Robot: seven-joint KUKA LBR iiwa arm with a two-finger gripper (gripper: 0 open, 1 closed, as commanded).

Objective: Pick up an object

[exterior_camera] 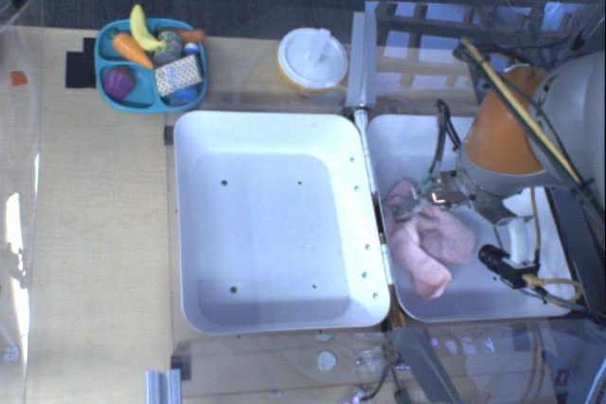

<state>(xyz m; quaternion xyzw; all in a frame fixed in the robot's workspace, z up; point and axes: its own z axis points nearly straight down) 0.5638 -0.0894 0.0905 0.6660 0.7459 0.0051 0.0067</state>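
A: What is sitting in the right bin [409, 143]?

B: A soft pink thing [431, 246], looking like crumpled cloth or plush; what it is exactly cannot be told. It is lying slumped on the floor of the bin, in the half nearer the divider between the two bins.

A: How is it lying?

B: It is sprawling in lumpy folds, one fat lobe pointing toward the bin's near wall, a smaller flap reaching up toward the bin's middle. Its left side is lying just beside the bin's left wall. The upper end is sitting partly hidden, so its full outline is not showing.
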